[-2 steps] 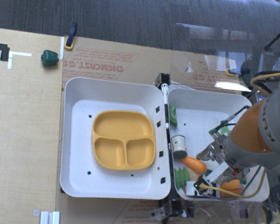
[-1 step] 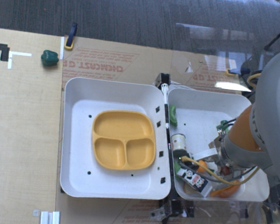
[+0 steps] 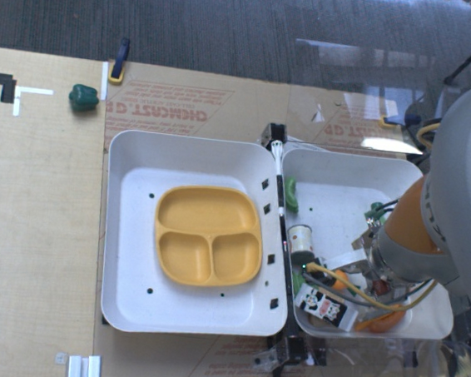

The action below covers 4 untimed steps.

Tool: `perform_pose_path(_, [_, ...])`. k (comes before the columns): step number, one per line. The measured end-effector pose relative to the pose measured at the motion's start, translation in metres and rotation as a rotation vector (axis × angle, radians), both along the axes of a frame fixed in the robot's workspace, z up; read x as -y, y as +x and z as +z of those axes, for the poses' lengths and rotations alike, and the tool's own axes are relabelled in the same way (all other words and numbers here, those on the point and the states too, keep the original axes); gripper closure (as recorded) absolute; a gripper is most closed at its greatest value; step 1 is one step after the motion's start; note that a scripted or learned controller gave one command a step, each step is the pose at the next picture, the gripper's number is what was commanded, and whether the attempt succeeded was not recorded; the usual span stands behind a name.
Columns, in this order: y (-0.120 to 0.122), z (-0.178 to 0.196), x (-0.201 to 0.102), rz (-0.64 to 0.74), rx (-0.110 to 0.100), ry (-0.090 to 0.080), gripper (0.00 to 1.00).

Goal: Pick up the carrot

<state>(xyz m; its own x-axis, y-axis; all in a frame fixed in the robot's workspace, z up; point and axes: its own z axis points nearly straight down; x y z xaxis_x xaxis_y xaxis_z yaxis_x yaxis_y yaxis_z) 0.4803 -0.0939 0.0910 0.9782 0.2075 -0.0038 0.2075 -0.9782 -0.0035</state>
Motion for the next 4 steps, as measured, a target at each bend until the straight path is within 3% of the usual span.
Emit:
perform_pose_path(3, [-0.003,0.000,0.002,0.002,0.000,0.001,0.00])
perform_pose_path(4, [-0.002,0.044,0.027,0.028,0.001,-0.001,0.00])
